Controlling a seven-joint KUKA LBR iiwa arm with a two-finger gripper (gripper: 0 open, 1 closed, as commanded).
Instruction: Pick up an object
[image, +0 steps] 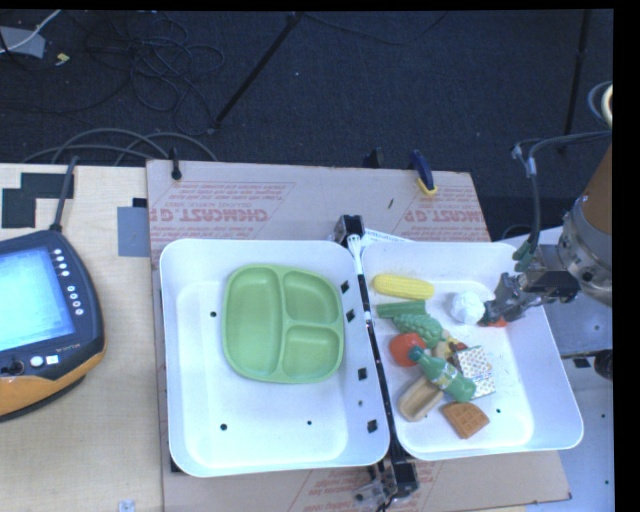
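Observation:
My gripper (503, 305) hangs low over the right side of the right bin (540, 400), just right of a white crumpled ball (464, 305). A small red-orange piece (494, 322) shows right under the gripper; whether it is held is unclear. Left of it lie a yellow corn cob (404, 287), a green leafy vegetable (415, 324), a red tomato (403, 347), a green bottle (446, 376), a checkered packet (478, 368), a brown bread roll (418, 400) and an orange cracker (465, 419).
The left bin (200, 420) holds a green divided plate (283, 323). A teach pendant with a lit screen (40, 320) lies on the bench at far left. A blue clamp (425, 172) sits at the board's back edge. Cables hang behind.

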